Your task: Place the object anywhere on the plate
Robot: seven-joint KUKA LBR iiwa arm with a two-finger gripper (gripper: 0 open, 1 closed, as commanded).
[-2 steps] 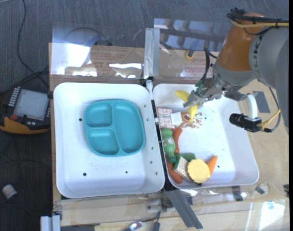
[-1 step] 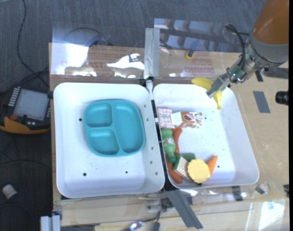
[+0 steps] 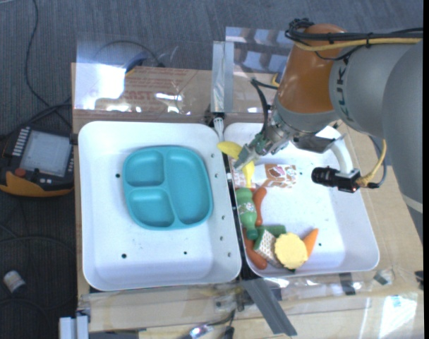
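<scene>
One gripper (image 3: 244, 157) hangs low over the near-left corner of the right bin (image 3: 348, 217), close by the wall between the bins; whether it is open or closed, I cannot tell. Just beside it, right at that wall, sits a small yellow object (image 3: 229, 149), and I can't say whether the two touch. Below lies a heap of toy food: green pieces (image 3: 246, 209), orange carrots (image 3: 310, 239), a yellow round piece (image 3: 291, 250). A printed card (image 3: 279, 176) lies nearby. Across the wall, the teal divided plate (image 3: 166, 187) rests in the left bin (image 3: 101, 210), well apart from the yellow object.
</scene>
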